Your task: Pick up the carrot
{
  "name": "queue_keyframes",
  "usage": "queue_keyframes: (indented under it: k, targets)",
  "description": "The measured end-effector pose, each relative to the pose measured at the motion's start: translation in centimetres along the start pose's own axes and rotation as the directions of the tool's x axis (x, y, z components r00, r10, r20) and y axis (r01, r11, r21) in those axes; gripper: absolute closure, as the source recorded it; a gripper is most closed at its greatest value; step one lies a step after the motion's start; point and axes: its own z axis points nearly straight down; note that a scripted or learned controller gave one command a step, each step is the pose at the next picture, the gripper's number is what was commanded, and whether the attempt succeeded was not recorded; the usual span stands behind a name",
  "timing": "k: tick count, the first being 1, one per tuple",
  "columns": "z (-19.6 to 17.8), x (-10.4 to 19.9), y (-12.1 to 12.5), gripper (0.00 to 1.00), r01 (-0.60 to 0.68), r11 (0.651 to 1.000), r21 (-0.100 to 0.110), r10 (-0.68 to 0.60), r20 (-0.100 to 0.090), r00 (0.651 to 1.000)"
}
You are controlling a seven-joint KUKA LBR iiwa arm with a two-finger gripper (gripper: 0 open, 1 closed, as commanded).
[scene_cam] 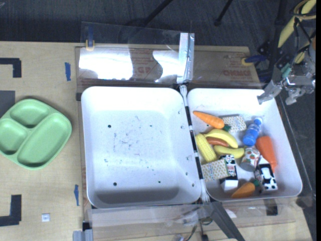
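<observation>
Near rim of right bin, clutter heap; carrot at far edge, tip left. Likely light, rigid, slick: grab mid-body. Pincer above far-right corner, opening unclear, cannot tell.

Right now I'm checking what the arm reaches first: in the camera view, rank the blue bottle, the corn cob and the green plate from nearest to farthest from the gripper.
From the gripper, over the right bin's far right corner:
1. blue bottle, in the right bin, just below and left of it.
2. corn cob, at that bin's left side.
3. green plate, far left on the bench, beyond the left bin.
</observation>
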Motion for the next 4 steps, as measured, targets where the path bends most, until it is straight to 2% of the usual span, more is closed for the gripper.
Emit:
queue_keyframes:
  k: [1,2,3,4]
  targets:
    - [6.6,3.1,3.9,0.00,-0.008,1.000,0.001,0.008,0.000,1.000]
    - [13.5,9.9,6.5,0.00,0.246,0.969,0.000,-0.246,0.000,0.969]
    - [18.2,9.0,3.1,0.00,0.553,0.833,-0.004,-0.553,0.002,0.833]
    - [16.9,8.9,3.3,1.00,0.552,0.834,-0.011,-0.552,0.007,0.834]
